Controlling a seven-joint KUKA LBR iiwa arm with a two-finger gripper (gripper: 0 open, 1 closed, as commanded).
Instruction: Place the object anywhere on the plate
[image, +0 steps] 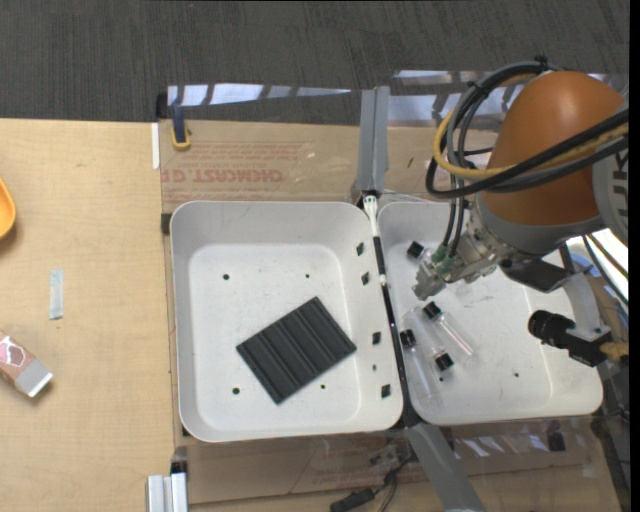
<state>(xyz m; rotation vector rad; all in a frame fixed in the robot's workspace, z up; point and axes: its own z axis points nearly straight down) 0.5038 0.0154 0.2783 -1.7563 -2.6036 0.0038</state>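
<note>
So the dark ribbed plate (296, 349) lay tilted in the left bin (200, 300), around 5 o'clock of its middle. The jaws (432, 272) hung over the right bin (560, 390) near 10 o'clock, above a clear tube-like object (447, 338); couldn't tell their opening.

We log a robotics lab. Desk (80, 200) bears two white bins (200, 240), taped cardboard (250, 170). Cabled grey-orange arm (550, 150) overhead.
</note>
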